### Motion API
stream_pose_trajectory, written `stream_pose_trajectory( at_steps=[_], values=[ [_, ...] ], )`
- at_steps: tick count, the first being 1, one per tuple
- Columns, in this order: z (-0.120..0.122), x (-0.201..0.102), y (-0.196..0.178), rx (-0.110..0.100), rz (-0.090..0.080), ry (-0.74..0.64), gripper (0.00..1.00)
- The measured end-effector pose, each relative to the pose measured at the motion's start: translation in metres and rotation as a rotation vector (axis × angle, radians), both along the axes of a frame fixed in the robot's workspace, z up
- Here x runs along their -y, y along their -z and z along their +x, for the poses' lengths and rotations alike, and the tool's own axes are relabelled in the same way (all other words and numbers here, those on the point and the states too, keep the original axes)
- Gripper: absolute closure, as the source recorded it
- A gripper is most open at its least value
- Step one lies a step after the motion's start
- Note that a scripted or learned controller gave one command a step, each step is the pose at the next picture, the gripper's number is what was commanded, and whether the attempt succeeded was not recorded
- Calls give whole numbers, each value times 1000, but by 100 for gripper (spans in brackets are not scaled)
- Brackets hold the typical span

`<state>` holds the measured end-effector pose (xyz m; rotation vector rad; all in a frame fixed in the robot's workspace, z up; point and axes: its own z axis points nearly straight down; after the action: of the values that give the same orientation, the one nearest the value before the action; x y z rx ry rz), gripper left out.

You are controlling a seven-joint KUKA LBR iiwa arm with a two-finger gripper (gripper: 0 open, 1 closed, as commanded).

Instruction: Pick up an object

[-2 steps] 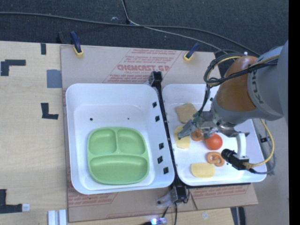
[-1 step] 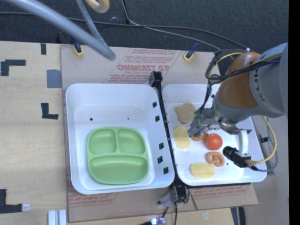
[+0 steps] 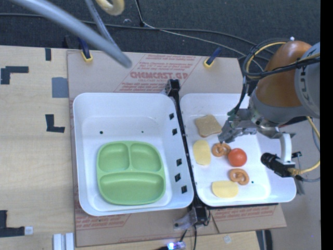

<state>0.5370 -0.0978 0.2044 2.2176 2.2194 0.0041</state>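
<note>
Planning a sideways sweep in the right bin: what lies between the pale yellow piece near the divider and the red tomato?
In the camera view, a pretzel lies between the yellow piece and the tomato.

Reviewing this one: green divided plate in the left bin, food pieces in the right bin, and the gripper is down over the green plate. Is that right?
Not quite. The camera view shows the gripper down in the right bin, among the food pieces near a pretzel and the toast slice, not over the plate. The green divided plate does lie in the left bin.
</note>
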Motion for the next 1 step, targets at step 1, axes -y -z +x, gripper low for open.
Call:
stream_pose_trajectory(
  at_steps=[1],
  values=[
    [1,0,-29,-2,1,-1,100]
  ],
)
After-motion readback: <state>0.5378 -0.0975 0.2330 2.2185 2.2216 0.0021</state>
